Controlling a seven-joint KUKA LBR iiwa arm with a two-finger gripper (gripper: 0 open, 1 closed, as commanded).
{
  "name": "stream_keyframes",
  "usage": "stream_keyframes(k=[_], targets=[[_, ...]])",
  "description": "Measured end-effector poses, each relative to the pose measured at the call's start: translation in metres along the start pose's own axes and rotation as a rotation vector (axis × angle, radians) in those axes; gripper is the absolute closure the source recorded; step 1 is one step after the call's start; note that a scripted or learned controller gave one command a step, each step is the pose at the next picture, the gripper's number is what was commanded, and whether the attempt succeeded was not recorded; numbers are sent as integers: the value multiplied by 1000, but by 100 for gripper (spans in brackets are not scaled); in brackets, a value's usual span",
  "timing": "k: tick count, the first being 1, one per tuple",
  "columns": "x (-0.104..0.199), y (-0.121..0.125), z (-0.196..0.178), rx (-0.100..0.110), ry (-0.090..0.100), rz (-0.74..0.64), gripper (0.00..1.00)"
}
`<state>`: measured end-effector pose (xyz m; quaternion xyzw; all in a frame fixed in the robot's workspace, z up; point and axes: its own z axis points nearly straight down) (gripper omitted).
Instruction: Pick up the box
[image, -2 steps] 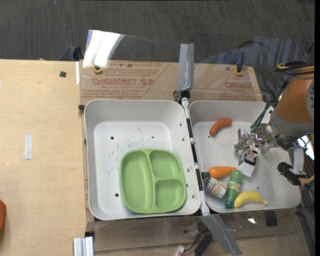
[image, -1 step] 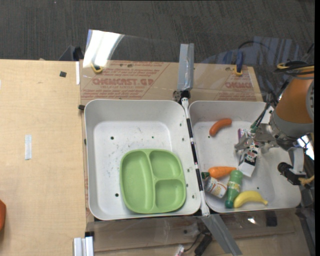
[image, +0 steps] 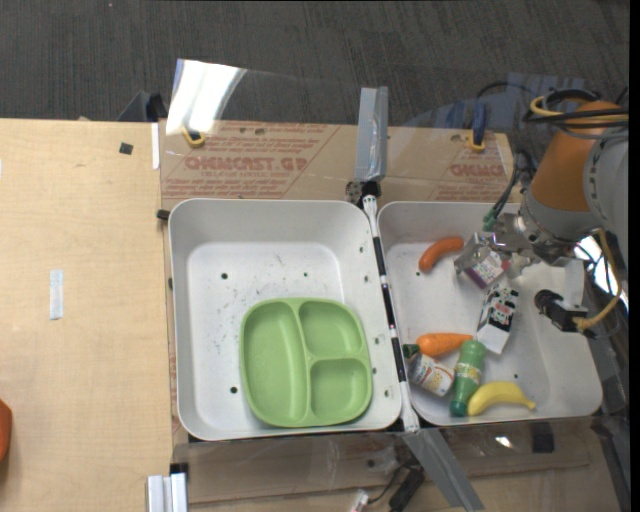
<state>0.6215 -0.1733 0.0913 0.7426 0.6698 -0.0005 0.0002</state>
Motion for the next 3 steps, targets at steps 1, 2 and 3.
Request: stream_keyframes(k=[1, 2, 3], targets=[[-1, -2, -7, 10, 0, -2, 100], [88, -17, -100, 1, 0, -160, 100], [88, -17, -100, 1, 0, -159, 0]])
